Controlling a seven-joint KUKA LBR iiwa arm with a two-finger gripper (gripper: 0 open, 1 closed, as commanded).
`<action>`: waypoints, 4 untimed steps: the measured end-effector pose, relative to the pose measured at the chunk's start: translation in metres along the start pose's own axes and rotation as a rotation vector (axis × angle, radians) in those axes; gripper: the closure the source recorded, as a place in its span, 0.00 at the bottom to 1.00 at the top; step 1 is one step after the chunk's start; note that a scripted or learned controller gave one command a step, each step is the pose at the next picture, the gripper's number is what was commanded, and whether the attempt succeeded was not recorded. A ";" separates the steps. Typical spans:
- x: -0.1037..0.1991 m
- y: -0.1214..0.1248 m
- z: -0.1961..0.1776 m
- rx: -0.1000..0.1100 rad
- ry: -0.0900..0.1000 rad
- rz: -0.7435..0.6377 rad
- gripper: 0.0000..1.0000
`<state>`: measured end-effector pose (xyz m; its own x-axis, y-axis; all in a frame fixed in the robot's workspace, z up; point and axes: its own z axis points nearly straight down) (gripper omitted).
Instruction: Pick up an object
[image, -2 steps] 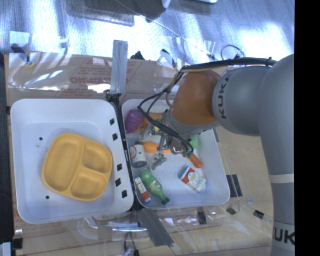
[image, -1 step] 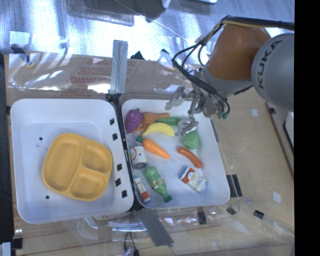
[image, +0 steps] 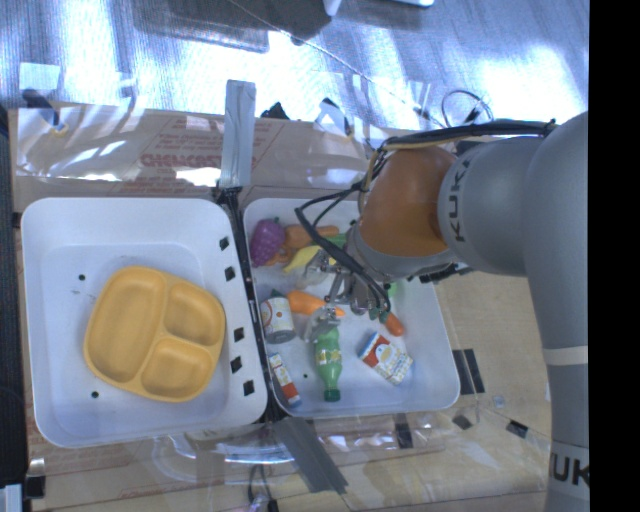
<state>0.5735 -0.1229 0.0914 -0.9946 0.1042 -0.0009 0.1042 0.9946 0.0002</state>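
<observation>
**Over the right bin, low among the clutter**

My gripper (image: 335, 300) hangs inside the right bin (image: 432, 352), near its middle, with my orange wrist band (image: 400, 205) and grey arm (image: 520, 200) above it covering much of the bin's far right part. From this slanted look down, the metal parts at my tip blur into the objects beneath, so I cannot tell how wide I stand or whether I have hold of anything.

Right under my tip sits the green bottle (image: 328, 362), lying lengthwise with its cap end pointing up toward me; its top looks touching or just beside my tip. An orange carrot-like piece (image: 308, 302) lies just to the left of my tip, and a small can (image: 278, 318) sits left of that, near the bin's left wall. A purple grape bunch (image: 266, 240) rests in the far left corner, with a yellow banana-like piece (image: 302, 258) beside it. A red-and-white carton (image: 385, 358) lies to the right of the bottle, and a small red packet (image: 283, 380) lies near the front left corner.

The left bin (image: 50, 400) holds a yellow divided tray (image: 152, 332), well apart from me.
</observation>
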 end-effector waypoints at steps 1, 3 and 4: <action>0.070 0.000 -0.001 -0.001 0.002 -0.267 0.00; 0.036 -0.077 -0.001 0.000 -0.001 -0.436 0.00; 0.034 -0.075 -0.011 0.000 -0.004 -0.440 1.00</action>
<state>0.5315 -0.1938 0.1027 -0.9441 -0.3296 -0.0051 -0.3296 0.9441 -0.0008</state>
